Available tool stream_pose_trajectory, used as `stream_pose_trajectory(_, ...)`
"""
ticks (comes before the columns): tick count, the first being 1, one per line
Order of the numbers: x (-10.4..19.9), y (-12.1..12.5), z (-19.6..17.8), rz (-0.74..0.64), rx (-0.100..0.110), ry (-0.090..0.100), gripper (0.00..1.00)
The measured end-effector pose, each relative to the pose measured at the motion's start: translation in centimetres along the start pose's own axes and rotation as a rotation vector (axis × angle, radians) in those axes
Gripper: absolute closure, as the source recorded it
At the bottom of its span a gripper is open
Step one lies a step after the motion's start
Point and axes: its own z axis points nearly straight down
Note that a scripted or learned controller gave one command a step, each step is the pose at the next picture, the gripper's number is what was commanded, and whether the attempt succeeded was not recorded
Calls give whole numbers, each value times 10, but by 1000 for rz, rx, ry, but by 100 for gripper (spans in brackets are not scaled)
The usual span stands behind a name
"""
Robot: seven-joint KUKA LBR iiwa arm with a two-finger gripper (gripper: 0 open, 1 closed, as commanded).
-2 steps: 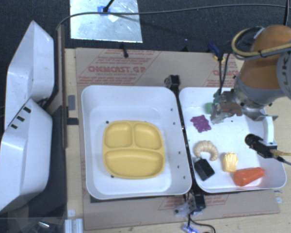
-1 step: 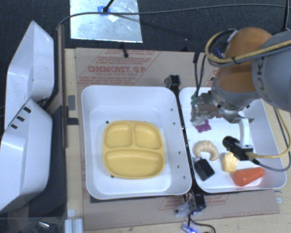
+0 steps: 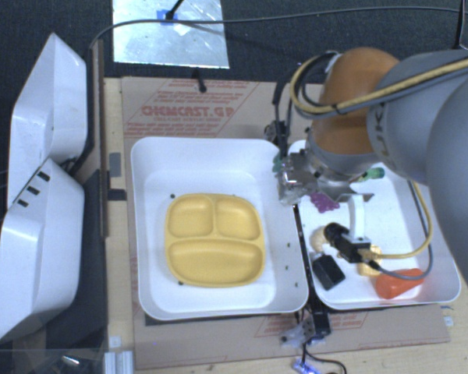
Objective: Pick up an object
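My gripper hangs under the grey and orange wrist, over the rear left of the right bin, close to the divider between the bins. A small purple object peeks out just beneath it; the wrist hides how the two meet. A green piece shows behind the wrist to the right. A pale cream object lies in front of the purple one. A small black block rests near the bin's front left corner. An orange object lies at the front right.
The left bin holds a yellow divided plate in its middle. The arm's bulk covers the rear right of the right bin. Cardboard lies under both bins, and white housings stand at the far left.
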Motion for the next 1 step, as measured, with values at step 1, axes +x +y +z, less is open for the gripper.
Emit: stream_pose_trajectory(1,52,-3,-18,0,-2,0,100)
